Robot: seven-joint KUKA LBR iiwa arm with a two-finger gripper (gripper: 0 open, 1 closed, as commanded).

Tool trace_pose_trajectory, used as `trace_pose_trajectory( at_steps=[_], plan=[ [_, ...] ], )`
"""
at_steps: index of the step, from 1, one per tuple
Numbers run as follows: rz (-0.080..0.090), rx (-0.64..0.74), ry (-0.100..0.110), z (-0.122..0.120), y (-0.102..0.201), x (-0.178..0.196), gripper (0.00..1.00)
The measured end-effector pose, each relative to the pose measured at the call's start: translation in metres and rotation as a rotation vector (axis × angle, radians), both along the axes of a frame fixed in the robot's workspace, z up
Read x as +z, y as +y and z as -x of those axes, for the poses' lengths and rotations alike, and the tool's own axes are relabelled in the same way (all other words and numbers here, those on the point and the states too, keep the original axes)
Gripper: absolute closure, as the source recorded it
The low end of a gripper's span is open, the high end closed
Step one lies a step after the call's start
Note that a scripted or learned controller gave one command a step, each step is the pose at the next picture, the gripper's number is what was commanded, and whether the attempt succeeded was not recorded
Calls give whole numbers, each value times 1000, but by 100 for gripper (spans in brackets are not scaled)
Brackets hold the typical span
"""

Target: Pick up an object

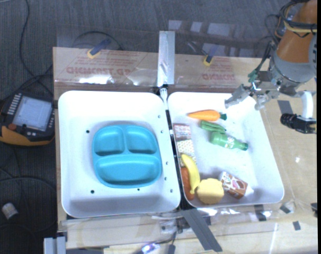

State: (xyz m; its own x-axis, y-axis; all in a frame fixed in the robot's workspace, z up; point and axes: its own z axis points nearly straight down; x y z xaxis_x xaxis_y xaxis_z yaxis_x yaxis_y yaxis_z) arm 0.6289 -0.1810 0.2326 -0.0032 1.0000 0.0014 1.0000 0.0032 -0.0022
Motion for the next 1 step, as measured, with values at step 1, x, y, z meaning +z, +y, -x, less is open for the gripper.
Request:
trace_pose_trajectory(
  at_steps=[1],
  plan=[
    [6,105,-11,-30,5,-134,0]
  ],
)
